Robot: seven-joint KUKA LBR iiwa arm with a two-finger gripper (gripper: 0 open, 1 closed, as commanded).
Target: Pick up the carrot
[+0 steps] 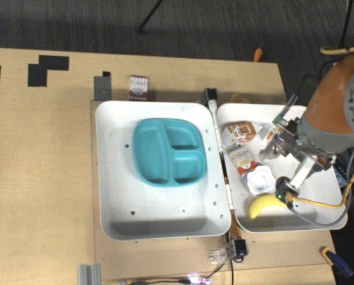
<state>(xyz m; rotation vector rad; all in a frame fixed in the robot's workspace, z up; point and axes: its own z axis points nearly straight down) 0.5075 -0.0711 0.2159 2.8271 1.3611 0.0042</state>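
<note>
**Arm low over the right bin, carrot not to be made out**

From above the bench, two white bins sit side by side. The left bin (114,159) holds a teal divided tray (168,150), lying flat near its middle. The right bin (337,189) is the crowded one: two printed snack packets (241,132) lie near its left wall, one behind the other, with a small red piece (246,168) just below them. A white, crumpled-looking item (260,180) comes next towards the front, and a yellow banana (265,207) rests close to the front wall.

The grey arm with its orange band (337,94) leans in from the right, and the gripper (271,142) hangs over the middle of the right bin, just beside the packets and above the white item. Whether it is released or clenched, I cannot tell from this angle; nothing can be seen held in it. A yellow cable (319,203) trails from the wrist across the bin's front right corner.

Where the carrot lies I cannot tell. A tiny orange thing (258,54) sits at the bench's far edge, too small to identify
</note>
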